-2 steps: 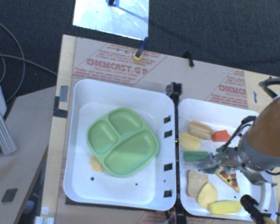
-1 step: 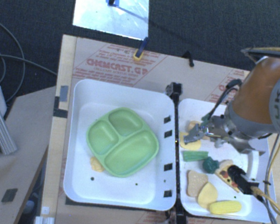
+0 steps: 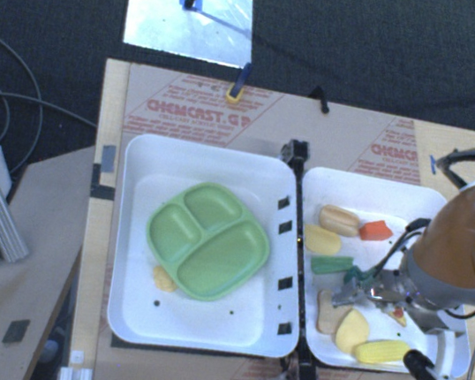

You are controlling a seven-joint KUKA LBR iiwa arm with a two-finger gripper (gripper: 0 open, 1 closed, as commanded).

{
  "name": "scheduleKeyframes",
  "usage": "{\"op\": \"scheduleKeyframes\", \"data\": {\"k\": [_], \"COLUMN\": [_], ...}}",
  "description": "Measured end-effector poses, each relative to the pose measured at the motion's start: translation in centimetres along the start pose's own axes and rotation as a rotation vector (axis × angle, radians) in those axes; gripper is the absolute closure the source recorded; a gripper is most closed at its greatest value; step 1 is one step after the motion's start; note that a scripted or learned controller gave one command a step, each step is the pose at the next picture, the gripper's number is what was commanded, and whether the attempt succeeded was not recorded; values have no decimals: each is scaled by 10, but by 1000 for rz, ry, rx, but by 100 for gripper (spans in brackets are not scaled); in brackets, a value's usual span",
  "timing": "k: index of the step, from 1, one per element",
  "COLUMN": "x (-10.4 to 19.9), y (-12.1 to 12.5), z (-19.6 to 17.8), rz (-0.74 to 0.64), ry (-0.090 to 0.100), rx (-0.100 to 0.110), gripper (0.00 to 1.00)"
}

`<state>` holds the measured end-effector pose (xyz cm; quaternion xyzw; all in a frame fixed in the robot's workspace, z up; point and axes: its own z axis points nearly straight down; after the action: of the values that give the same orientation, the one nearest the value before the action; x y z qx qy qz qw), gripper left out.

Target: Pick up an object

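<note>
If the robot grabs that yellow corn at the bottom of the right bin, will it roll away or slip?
The corn looks long and rounded, so a nudge from the side would probably roll it. It lies close to the bin wall, which might stop it. Its surface looks smooth, like plastic toy food, so it is likely light and stiff, and could slip from the gripper.

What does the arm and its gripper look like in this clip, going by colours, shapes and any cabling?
The arm enters from the right as a bulky rounded body with a broad orange band over a grey wrist section. Thin dark cables loop beside the wrist. The gripper is a small metallic grey assembly with dark parts, sitting above the right bin.
</note>
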<state>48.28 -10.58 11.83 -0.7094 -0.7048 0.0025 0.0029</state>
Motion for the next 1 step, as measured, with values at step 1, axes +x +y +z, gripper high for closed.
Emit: {"op": "scheduleKeyframes", "data": {"k": [1], "x": [61], "y": [67], "z": [-71], "rz": [-19], "ry": [1], "rx": [-20], "gripper": [0]}}
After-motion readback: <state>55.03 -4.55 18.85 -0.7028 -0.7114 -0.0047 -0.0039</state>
